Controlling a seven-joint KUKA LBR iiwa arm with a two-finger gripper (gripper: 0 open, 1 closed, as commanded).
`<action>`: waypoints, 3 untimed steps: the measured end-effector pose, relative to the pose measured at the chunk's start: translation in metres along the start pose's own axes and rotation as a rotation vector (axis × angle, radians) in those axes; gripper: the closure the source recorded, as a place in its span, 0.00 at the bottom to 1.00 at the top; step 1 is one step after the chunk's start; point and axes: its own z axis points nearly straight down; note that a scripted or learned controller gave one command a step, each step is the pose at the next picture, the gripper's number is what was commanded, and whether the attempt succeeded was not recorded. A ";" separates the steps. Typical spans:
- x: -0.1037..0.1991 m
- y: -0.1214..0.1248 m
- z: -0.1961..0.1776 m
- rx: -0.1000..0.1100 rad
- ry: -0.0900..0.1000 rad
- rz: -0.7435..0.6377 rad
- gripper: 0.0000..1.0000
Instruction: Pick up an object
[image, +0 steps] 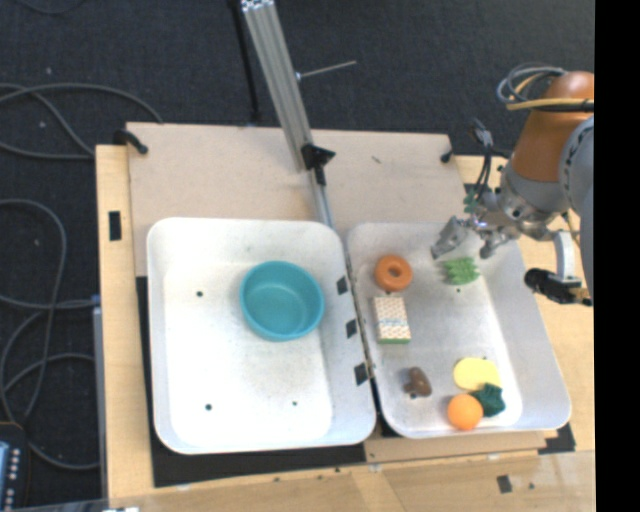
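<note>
My gripper hangs over the far part of the right bin, its fingers spread open. Just below it a small green object lies on the bin floor, not between the fingers. An orange ring sits to the left of it. A green and tan sponge block lies below the ring. Near the front of the bin are a small brown piece, a yellow object, an orange ball and a dark green piece.
The left bin holds a teal bowl. A slanted metal rail runs from the top down to the gap between the bins. Black clips sit along the bins' shared edge. Cables lie on the dark floor at left.
</note>
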 end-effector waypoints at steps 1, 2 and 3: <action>-0.002 0.002 0.047 -0.008 -0.003 -0.002 0.00; -0.004 0.005 0.029 -0.019 -0.008 -0.004 1.00; -0.005 0.010 -0.016 -0.011 0.003 -0.004 1.00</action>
